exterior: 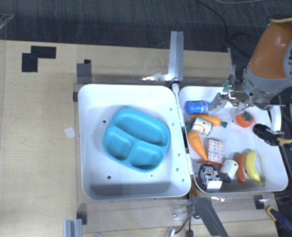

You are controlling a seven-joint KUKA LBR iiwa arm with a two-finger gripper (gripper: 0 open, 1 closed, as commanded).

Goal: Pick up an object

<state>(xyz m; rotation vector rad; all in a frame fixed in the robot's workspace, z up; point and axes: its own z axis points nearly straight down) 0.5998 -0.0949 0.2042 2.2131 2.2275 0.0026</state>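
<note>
The right bin [283,182] holds several small items. A blue can [196,106] lies at its far left, with an orange carrot [211,120] and a white cup with an orange print [201,128] just below it. My gripper [228,98] hangs over the far part of this bin, right of the blue can and up-left of a small red tomato toy [244,119]. Nothing shows held in it. A yellow banana [254,166] and a red sausage-shaped toy [241,167] lie at the near right.
A second carrot [197,145], a checkered packet [215,150], a white cup [229,168] and a black-and-white toy [210,176] fill the near left of the right bin. The left bin [89,147] holds a blue divided plate [135,138]. A metal post [176,53] stands between the bins.
</note>
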